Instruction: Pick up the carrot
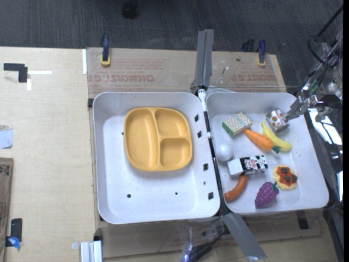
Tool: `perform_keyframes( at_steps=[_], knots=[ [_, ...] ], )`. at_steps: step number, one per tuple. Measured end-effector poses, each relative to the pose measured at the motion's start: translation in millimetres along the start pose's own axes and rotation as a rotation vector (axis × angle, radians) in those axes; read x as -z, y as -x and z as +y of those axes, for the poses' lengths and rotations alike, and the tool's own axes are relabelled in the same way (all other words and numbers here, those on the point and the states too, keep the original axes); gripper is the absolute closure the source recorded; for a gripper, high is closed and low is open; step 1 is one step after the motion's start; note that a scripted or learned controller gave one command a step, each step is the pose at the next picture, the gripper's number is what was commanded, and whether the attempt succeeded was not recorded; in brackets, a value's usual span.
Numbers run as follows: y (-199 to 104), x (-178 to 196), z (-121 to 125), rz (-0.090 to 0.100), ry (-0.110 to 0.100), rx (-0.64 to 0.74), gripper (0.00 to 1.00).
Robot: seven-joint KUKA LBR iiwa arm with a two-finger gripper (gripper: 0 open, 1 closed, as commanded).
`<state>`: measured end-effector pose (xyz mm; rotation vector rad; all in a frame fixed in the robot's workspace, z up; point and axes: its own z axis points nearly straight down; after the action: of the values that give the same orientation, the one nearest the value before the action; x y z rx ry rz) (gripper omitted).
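The carrot (258, 138) lies in the right bin (311, 146), in its upper middle part, slanting from upper left to lower right. A banana (275, 138) lies just beside it on the right, touching or nearly touching along its length. At the carrot's upper left end sits a small green-and-cream box (236, 124), tilted. Toward the bin's top right corner stands a small can (276, 120) with a red-and-white label, just above the banana's upper end.

Below the carrot, near the bin's left wall, rests a white egg (224, 152). Next to it lies a milk carton (247, 165) with black patches, on its side. A sausage (236, 189) lies below the carton, near the bin's lower left corner. A bunch of purple grapes (266, 194) sits near the bottom edge, and a pizza slice (286, 177) lies just above and right of it.

The hand (305, 100) hangs at the right bin's top right corner, near the rim, well apart from the carrot and close to the can. Whether it is wide or narrow cannot be told; nothing is seen held in it.

The left bin (109, 190) holds a yellow divided plate (158, 138), set in its upper middle part. Both bins rest on the desk (43, 146).
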<state>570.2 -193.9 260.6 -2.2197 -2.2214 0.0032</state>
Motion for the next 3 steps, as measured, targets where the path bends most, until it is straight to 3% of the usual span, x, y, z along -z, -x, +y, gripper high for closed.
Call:
perform_keyframes(
  at_steps=[1, 2, 3],
  knots=[
    [-56.0, -142.4, 9.2, 0.001, 0.000, 0.090, 0.00],
    [-103.0, -68.7, 36.9, 0.000, 0.003, 0.209, 0.00],
    [-58.8, -169.3, 11.3, 0.000, 0.001, 0.220, 0.00]
  ],
)
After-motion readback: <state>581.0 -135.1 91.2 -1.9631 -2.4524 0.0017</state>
